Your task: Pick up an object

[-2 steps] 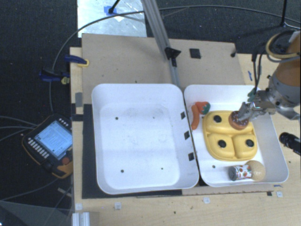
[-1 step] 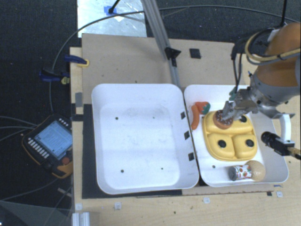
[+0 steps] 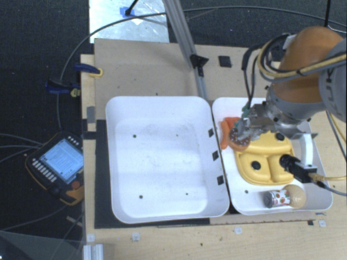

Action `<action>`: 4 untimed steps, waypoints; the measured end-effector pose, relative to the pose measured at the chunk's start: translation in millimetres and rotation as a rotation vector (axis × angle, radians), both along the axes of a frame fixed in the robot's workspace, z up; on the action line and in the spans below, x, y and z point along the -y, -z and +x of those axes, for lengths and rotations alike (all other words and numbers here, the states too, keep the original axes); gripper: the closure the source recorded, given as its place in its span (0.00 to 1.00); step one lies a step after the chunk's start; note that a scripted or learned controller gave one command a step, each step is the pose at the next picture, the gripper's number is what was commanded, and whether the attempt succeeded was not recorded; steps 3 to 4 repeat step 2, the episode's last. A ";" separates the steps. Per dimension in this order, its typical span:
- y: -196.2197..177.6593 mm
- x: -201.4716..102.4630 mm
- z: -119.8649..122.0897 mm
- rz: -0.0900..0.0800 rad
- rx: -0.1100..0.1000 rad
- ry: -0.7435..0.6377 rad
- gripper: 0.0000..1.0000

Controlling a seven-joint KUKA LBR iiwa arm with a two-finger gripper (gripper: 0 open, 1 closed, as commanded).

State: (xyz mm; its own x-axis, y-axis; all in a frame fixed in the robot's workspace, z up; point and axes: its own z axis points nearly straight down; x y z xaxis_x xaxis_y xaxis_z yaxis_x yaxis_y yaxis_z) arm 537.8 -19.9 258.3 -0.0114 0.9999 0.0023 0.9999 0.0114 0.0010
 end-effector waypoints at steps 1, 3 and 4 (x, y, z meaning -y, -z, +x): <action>-1.4 -57.7 -11.9 0.000 -0.001 0.000 1.00; 14.4 -112.8 -14.5 -0.001 -0.002 0.002 1.00; 14.4 -112.8 -14.5 -0.001 -0.002 0.002 1.00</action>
